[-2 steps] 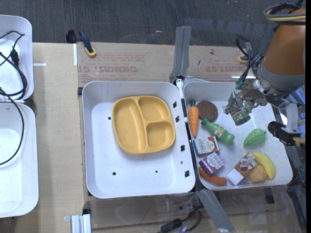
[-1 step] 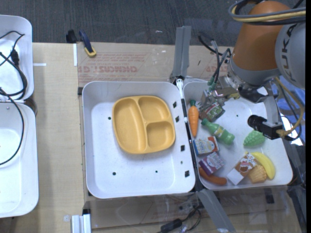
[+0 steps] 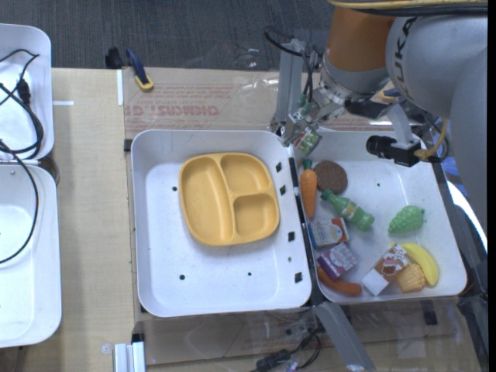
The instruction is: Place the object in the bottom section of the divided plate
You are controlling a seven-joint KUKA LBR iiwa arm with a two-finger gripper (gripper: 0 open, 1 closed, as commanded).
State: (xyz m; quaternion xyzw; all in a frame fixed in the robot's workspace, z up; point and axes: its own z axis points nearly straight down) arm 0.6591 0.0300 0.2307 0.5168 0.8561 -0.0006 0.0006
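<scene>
Two shallow white bins sit side by side on the pale wooden desk (image 3: 85,208), their inner walls touching along a dark seam. The left white bin (image 3: 155,277) has wide bare floor around the yellow three-section divided plate (image 3: 229,198), which lies in its upper middle, well apart from the near rim and closer to the right wall. The plate is glossy, rounded at the corners, with one long section on the left and two smaller ones on the right.

The right white bin (image 3: 449,231) is crowded: an orange toy carrot (image 3: 309,191) along its left wall, a brown round cookie (image 3: 332,176), a green toy bottle (image 3: 349,210), a green bumpy fruit (image 3: 407,219), a small printed carton (image 3: 328,232), a purple packet (image 3: 336,261), a red sausage (image 3: 340,287), a yellow banana (image 3: 423,261) and a small boxed item (image 3: 390,268) packed toward the near corner.

The grey arm with orange band (image 3: 372,6) is cut off by the top and right edges. Its gripper (image 3: 304,134) hangs over the far left corner of the right bin, above the carrot's tip. A small greenish thing seems to sit at the jaws, but cables and blur hide them; I cannot tell whether they are apart or together.
</scene>
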